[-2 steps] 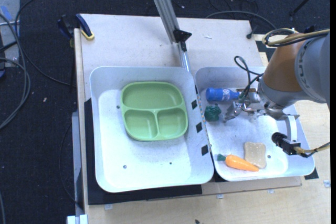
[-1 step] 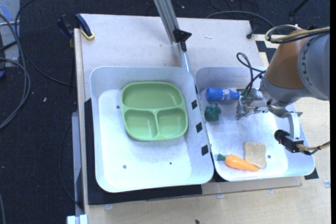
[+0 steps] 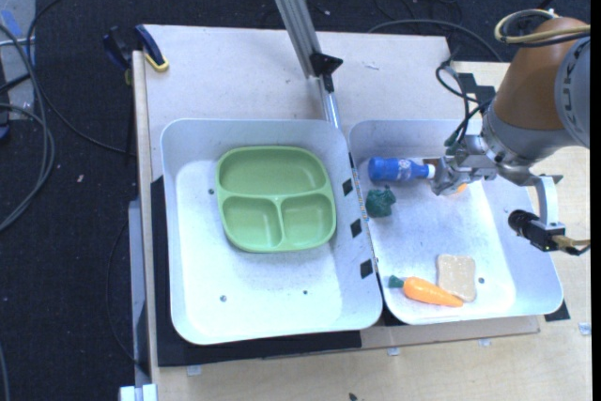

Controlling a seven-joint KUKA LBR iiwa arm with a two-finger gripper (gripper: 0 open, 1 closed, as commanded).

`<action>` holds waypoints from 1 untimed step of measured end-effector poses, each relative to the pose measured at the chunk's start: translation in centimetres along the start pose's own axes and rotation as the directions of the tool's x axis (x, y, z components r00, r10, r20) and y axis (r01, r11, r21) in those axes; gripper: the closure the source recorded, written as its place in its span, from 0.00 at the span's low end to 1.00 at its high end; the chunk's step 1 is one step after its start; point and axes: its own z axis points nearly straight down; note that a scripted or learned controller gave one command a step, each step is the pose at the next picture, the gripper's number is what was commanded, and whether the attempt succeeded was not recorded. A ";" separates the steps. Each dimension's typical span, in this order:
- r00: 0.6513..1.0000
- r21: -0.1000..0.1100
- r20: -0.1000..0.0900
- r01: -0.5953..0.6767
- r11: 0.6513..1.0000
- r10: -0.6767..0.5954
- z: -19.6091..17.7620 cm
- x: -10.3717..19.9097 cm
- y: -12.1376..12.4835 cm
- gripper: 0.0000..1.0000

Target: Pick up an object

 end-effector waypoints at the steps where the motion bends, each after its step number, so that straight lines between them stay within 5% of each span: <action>1: 1.000 0.000 0.001 -0.001 1.000 0.001 -4.8 -0.8 0.6 1.00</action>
